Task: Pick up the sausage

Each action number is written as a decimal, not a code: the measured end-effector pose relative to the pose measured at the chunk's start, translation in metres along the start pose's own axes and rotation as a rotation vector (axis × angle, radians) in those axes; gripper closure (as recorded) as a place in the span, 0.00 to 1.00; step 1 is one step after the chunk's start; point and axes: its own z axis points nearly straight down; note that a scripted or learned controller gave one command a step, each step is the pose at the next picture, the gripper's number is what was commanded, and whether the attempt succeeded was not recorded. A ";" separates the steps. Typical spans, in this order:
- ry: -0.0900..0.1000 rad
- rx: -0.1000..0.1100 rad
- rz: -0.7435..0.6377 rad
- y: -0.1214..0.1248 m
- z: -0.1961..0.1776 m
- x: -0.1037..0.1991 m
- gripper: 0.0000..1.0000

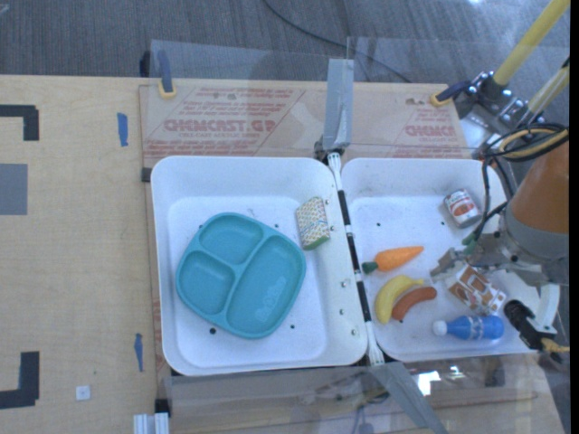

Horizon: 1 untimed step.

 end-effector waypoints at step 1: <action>-0.005 -0.010 -0.254 -0.009 0.007 0.049 0.00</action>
